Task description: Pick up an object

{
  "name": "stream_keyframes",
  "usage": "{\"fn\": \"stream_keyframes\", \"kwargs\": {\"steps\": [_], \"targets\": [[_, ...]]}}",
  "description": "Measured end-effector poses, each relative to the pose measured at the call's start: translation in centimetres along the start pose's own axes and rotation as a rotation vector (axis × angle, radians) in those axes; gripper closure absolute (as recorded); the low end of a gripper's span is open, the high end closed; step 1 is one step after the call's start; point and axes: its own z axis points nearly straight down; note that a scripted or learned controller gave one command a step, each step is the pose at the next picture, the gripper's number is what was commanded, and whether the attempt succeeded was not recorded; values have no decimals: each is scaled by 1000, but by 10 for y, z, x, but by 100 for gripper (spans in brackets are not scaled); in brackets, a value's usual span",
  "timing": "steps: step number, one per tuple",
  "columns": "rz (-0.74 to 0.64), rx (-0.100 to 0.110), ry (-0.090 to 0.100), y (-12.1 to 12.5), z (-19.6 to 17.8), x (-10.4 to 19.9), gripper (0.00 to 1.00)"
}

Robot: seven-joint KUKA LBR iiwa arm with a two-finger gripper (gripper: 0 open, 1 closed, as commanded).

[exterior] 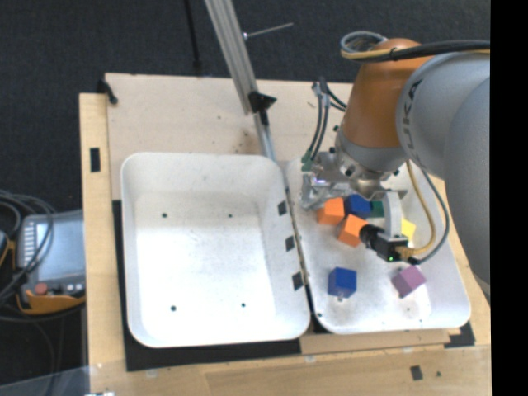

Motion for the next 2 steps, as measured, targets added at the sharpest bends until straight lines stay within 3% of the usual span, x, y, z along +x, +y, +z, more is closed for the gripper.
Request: {"fn": "stream_keyframes", "kwargs": {"steps": [2], "targets": [[-2,1,2,19,7,112,100]]}}
